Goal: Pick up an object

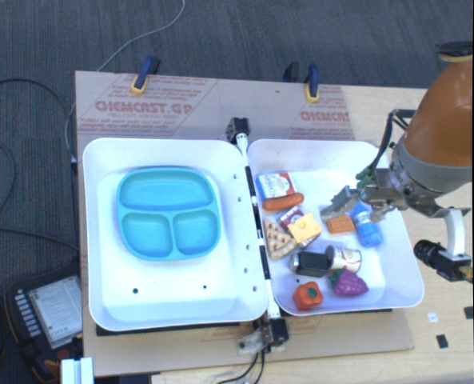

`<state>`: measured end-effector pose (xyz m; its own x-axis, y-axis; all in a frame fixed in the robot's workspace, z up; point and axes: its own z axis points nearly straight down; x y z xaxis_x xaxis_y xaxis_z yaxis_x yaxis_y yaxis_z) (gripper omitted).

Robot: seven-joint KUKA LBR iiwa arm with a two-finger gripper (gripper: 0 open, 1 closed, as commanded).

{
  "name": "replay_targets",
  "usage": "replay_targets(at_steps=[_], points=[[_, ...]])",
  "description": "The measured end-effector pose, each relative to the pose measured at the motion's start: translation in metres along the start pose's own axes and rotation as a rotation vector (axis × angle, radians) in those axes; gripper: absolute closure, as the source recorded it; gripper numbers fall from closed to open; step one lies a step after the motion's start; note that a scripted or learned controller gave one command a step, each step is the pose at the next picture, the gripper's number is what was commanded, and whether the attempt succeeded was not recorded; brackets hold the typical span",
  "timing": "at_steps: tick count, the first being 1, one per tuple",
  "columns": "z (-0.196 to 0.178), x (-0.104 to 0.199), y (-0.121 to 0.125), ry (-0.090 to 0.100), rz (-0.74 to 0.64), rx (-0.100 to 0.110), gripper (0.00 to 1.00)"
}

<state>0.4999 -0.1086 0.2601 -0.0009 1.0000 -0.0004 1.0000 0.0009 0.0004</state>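
step: looks like the approach/hover bit of the pick, nothing lifted as far as I can see. The gripper (342, 204) sits over the upper right part of the right bin (396, 294), reaching in from the right.

jaws: honestly can't tell. The grey finger parts blur into the wrist hardware, and I see no object clearly sitting between them.

targets: all the pickable stuff is in the right bin. Closest to the gripper are an orange cracker (340, 225) just below it and a blue bottle (368, 227) right beside that. Further left are a white packet (274, 185), a hot dog (284, 202), a waffle (278, 239) and a yellow cheese block (304, 228). Toward the front there's a black can (312, 261), a small white can (347, 257), purple grapes (349, 283) and a red pepper (308, 295).

left bin: the left bin (101, 294) holds a blue divided tray (169, 212), well apart from the arm.

next move: my guess is it needs to drop straight down on the cracker or the bottle with fingers straddling one of them. They're nearly touching, so grabbing both or nudging one away is the risk.

hard to see: the arm (448, 126) covers the bin's upper right corner, and the bottle's top is tucked partly under the wrist.
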Motion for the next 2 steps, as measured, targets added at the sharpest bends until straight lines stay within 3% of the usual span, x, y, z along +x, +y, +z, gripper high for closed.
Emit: replay_targets(at_steps=[1,2], points=[[0.139,-0.006,0.013,0.001,0.001,0.004,0.0],[0.172,0.007,-0.007,-0.004,0.003,-0.009,0.0]])
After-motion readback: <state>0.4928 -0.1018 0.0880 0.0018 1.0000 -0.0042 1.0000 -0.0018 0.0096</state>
